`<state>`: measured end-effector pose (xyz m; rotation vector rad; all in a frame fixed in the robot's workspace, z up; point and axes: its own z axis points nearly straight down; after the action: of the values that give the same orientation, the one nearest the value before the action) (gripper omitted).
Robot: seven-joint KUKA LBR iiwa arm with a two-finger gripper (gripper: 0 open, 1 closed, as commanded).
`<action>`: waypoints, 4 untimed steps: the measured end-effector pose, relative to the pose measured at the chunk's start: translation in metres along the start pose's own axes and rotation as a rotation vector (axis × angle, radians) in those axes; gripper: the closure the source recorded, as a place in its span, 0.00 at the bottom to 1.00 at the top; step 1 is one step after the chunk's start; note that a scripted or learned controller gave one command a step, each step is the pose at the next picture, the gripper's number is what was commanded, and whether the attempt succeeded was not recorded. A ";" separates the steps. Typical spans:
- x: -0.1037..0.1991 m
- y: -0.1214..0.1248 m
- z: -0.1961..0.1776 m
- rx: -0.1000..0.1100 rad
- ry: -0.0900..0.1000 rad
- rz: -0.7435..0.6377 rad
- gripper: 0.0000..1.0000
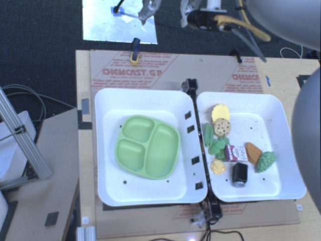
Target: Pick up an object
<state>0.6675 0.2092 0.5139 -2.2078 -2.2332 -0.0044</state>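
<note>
Toys crowd the right bin point(281, 134): black can point(239, 174) at the front edge, cookie point(221, 128) behind it, broccoli point(266, 160) alongside. Gripper point(170, 6) hovers far behind the bin, fingers spread, gripping nothing.

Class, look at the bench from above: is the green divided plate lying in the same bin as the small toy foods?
No: the green divided plate lies alone in the left bin, while the toy foods cluster in the right bin.
</note>
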 end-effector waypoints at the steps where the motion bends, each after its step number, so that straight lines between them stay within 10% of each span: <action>1: 0.027 0.001 -0.022 -0.003 0.000 0.005 0.00; 3: 0.025 0.001 -0.021 -0.001 -0.003 0.005 0.00; 4: 0.026 0.001 -0.033 -0.004 -0.002 0.001 1.00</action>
<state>0.6680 0.2351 0.5468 -2.2123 -2.2347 -0.0064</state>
